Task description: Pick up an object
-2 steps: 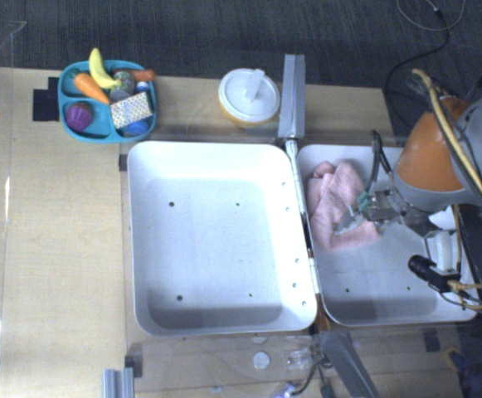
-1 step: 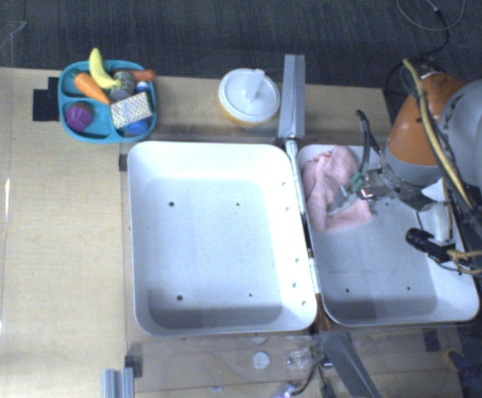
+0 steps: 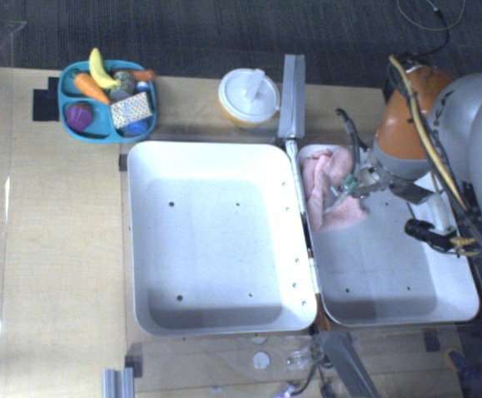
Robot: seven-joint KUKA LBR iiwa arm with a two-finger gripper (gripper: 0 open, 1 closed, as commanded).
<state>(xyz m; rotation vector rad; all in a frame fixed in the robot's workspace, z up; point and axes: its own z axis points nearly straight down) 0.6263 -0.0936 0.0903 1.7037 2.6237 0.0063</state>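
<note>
left bin (image 3: 216, 247): open | right bin (image 3: 390, 280): pink cloth (image 3: 328, 187), arm (image 3: 415, 131)

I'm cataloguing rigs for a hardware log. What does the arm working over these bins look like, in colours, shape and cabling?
The arm has bulky, rounded light-grey housings and a glossy orange band above the wrist. A yellow cable and black ones run along it, and a black fitting with a yellow tip sticks out below. The small two-finger gripper is dark metal with a greenish part near its tip.
</note>
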